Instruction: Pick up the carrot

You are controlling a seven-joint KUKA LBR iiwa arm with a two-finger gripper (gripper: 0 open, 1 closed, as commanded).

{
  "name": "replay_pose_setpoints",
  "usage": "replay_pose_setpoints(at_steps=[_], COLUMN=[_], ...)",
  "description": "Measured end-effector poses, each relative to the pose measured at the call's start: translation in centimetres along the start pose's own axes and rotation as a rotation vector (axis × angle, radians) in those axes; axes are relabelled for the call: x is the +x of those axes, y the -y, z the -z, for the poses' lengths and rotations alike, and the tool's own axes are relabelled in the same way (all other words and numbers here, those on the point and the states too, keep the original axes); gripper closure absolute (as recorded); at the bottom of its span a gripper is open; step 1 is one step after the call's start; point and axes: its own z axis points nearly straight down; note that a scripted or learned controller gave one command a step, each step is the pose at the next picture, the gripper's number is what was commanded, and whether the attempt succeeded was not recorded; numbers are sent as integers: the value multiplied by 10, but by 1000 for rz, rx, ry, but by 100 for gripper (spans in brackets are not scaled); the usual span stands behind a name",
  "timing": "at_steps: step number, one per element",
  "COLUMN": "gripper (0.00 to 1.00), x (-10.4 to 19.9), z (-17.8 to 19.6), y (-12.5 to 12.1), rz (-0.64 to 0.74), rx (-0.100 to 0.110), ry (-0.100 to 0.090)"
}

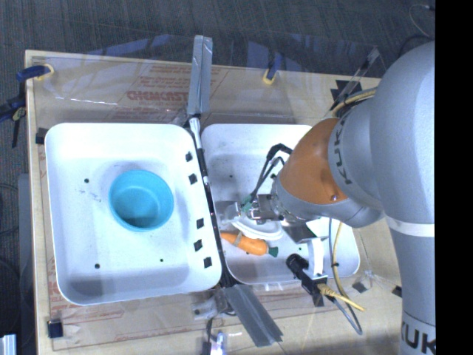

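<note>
You are looking down at a table that carries two shallow white bins side by side. The left bin holds a blue bowl near its middle. The right bin holds the carrot, which lies on its side near the front of the bin, close to the wall shared with the left bin, its length running roughly left to right. Just behind it are some pale, whitish objects, too hidden to name, and something small and green touches its right end.

The grey arm with its orange band reaches in from the right and hangs low over this bin. The gripper sits just behind and above the carrot, and you cannot tell from here whether its fingers are apart or together; nothing is visibly between them.

To do this step well, you likely need to bring the gripper forward until it is centred over the carrot's thick middle, turn the fingers to close across its narrow width, and descend clear of the pale objects and the bin wall, since the carrot may roll.
</note>
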Motion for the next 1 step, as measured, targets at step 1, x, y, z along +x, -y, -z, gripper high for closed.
replay_pose_setpoints(at_steps=[1], gripper=[0], x=[-5], z=[0], y=[1], rz=[56], rx=[3], ry=[-8])
